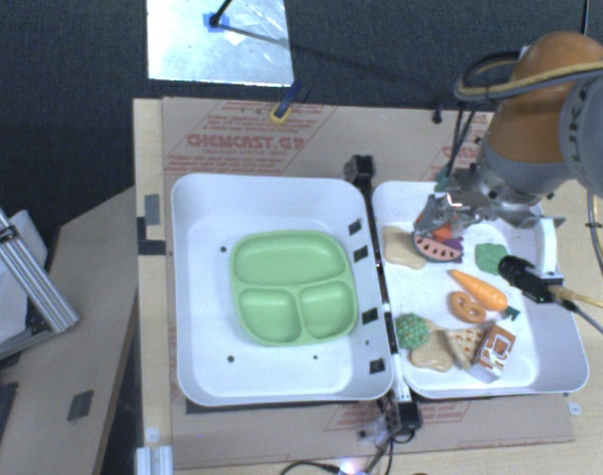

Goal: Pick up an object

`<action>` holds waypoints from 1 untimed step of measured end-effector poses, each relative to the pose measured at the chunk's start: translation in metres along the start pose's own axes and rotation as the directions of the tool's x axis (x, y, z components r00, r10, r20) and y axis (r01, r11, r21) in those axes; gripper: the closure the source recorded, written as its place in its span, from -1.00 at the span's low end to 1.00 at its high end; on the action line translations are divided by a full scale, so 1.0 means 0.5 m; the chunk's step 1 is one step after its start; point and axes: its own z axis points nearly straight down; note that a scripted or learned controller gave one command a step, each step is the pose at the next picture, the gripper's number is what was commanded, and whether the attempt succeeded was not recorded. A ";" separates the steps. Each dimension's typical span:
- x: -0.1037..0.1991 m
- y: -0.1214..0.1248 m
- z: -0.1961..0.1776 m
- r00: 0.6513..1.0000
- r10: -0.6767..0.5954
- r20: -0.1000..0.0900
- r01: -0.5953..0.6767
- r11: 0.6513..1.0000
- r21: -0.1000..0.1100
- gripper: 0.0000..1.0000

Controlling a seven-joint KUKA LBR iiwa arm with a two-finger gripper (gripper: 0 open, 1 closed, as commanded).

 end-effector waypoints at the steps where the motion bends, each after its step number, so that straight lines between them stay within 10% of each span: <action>1: -0.008 0.019 0.020 1.000 0.000 0.001 0.000 1.000 -0.001 1.00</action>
